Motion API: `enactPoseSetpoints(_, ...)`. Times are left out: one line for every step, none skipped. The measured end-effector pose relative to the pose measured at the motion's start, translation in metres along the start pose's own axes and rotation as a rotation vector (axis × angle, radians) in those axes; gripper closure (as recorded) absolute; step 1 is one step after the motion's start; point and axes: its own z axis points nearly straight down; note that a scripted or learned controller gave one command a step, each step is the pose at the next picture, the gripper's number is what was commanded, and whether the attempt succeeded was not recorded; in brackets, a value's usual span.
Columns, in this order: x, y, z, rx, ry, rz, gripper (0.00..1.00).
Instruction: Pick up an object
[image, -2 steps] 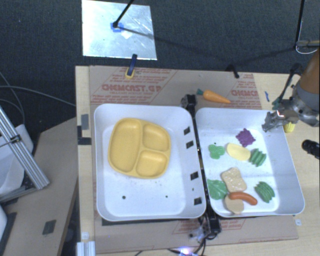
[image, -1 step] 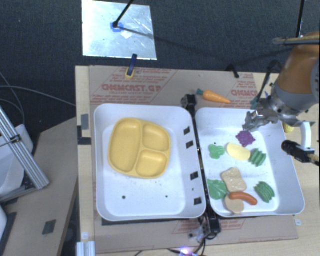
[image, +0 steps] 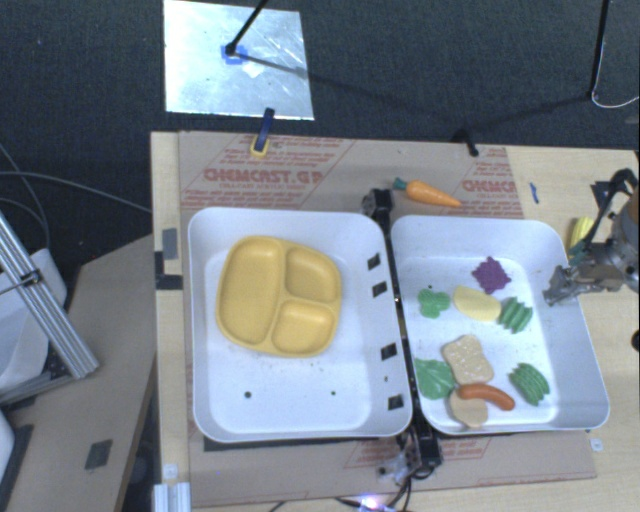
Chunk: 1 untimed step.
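Toy sausage (image: 486, 396) overlaps cracker (image: 465, 358); fingers (image: 560, 289) at right bin (image: 545, 235) rim, blurred, state unclear.

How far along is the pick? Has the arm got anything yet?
Nothing looks picked yet. The tool sits at the right bin's right rim, with no object visible in it. The toy foods lie in that bin: purple grapes, a yellow piece, a cracker, a sausage and green pieces. The yellow tray lies in the left bin. Reaching in, grasping and lifting all remain.
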Motion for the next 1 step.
enactPoseSetpoints(0.0081, -0.0407, 0.0435, 0.003, 0.005, -0.007, 1.00)
